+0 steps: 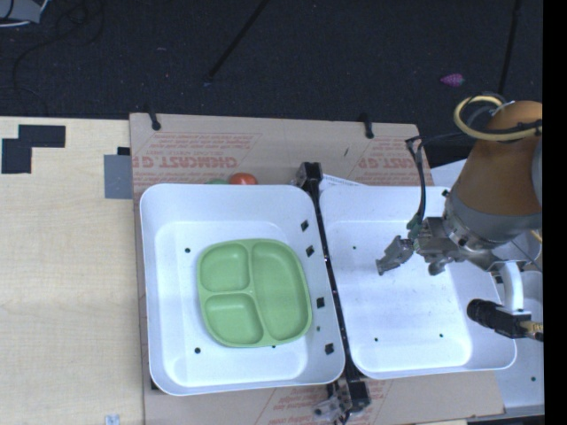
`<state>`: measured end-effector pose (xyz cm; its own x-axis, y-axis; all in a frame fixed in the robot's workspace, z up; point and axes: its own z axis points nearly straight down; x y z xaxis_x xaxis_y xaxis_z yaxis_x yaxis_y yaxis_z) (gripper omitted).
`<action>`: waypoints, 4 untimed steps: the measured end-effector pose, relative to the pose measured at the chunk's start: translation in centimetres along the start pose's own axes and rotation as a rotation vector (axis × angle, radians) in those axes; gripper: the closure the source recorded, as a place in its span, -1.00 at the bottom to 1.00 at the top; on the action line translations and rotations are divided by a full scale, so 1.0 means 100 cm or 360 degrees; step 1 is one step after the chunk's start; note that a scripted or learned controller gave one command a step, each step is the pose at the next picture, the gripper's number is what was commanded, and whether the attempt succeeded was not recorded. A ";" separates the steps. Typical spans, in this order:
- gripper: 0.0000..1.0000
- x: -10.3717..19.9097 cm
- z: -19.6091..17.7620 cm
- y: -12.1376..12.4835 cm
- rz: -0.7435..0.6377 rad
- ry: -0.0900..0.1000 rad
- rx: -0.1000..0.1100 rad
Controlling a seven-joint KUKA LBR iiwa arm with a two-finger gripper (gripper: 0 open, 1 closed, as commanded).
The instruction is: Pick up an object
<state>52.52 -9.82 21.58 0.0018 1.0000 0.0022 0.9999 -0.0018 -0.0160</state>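
Note:
A light green divided plate (254,290) lies flat in the middle of the left bin (166,237). My gripper (392,258) hangs over the right bin (416,343), in its upper middle part and well to the right of the plate. It points left and slightly down, and I see nothing in it. The grey and orange arm (496,184) reaches in from the right edge.
A small red object (243,180) and a bit of green (217,181) peek out behind the far rim of the left bin. A black divider (323,273) runs between the bins. Cardboard (230,153) lies under both bins, and a wooden bench (62,282) is at the left.

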 end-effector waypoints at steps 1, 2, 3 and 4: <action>-1.00 0.000 -0.006 0.002 -0.0003 -0.0002 -0.0019; -1.00 0.006 0.040 0.005 -0.0004 -0.0001 -0.0012; -1.00 0.010 0.101 -0.003 -0.0003 0.0000 -0.0009; -1.00 0.011 0.130 -0.003 -0.0002 -0.0002 -0.0018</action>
<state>52.02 -8.73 8.61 0.0008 1.0000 0.0012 1.0000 -0.0007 -0.0049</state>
